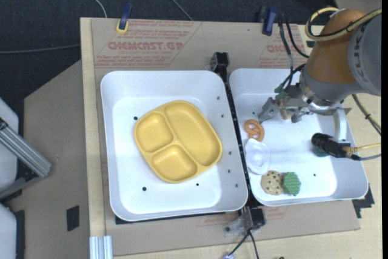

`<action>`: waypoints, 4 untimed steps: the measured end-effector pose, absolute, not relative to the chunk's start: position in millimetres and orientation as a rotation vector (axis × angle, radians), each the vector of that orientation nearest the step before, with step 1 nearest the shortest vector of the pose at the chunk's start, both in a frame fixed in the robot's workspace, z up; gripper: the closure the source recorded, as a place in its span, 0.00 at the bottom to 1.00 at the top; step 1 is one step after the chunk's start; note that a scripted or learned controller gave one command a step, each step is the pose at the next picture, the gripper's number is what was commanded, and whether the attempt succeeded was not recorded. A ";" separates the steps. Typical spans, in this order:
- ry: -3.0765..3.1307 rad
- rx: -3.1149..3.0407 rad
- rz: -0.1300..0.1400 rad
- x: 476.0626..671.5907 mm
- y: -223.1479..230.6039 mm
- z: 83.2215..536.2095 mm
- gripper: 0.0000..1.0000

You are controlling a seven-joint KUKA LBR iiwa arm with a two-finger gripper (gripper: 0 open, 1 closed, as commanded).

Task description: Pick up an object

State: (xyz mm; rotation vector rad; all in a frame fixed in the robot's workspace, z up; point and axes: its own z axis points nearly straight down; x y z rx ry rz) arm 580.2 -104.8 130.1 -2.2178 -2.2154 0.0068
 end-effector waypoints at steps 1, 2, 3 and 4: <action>-2.221 -2.223 -0.001 582.3 -105.0 144.6 1.00; -2.225 -2.227 -0.005 577.8 -110.8 205.3 1.00; -2.228 -2.226 -0.007 579.4 -111.1 259.5 1.00; -2.225 -2.214 -0.001 574.0 -65.3 259.3 1.00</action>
